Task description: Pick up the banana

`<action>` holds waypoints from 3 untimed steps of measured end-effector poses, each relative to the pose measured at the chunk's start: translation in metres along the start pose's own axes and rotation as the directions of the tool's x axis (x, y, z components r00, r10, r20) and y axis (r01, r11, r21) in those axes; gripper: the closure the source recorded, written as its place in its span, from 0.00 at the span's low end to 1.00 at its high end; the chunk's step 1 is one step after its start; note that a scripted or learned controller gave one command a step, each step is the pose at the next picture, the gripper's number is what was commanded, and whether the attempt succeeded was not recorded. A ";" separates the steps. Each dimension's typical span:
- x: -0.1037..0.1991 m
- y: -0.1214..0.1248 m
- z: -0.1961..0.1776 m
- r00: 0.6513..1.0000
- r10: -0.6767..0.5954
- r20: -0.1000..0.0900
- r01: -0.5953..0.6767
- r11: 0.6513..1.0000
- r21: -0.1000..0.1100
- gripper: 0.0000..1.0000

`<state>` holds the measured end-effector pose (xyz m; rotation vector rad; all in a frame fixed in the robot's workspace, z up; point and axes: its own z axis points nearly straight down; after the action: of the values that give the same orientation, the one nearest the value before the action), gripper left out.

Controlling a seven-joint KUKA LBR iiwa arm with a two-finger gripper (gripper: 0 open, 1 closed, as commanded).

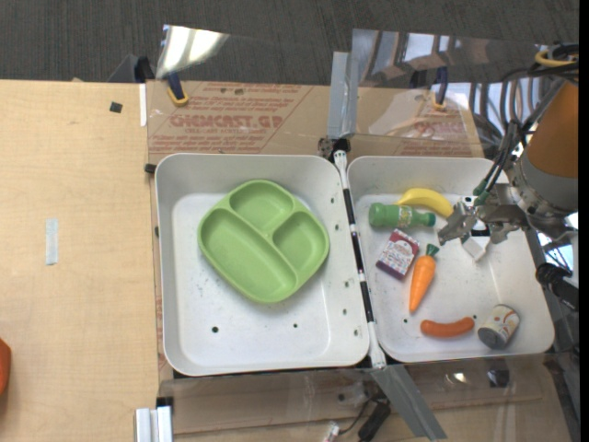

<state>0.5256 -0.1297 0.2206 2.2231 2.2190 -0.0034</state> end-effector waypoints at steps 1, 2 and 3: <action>0.038 0.066 0.066 0.991 -0.136 0.000 0.136 0.991 0.002 0.00; 0.033 0.091 0.117 0.981 -0.195 0.006 0.195 0.981 -0.020 0.00; 0.028 0.132 0.125 0.993 0.116 -0.001 -0.116 0.993 0.003 0.00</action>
<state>0.6579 -0.1026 0.0949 2.3500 2.0883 -0.0058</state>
